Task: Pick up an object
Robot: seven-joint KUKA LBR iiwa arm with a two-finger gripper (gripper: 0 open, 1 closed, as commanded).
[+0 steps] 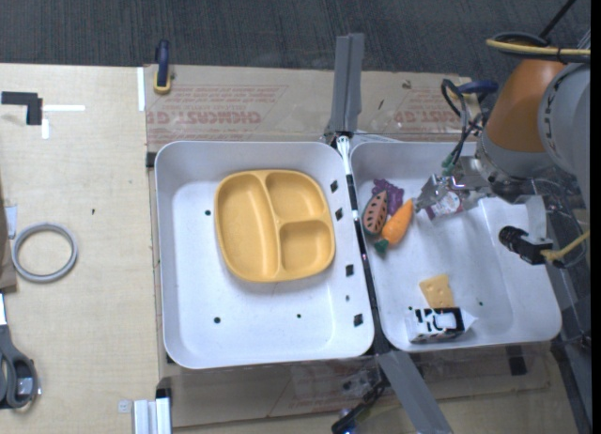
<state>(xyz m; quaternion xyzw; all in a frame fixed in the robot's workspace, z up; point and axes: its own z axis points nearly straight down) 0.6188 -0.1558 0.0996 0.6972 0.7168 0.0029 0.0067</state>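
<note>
The arm reaches in from the right edge of the frame, and its pincer hangs over the upper middle of the right bin; whether it is released or clenched cannot be told. Just left of it, by the bin's upper left wall, lie a carrot, a brown striped toy and a purple piece, bunched together. Lower in the same bin sit a yellow cheese slice and, touching it below, a black-and-white block. The left bin holds a yellow divided plate. At the left edge of the worktop lies a grey tape ring.
</note>
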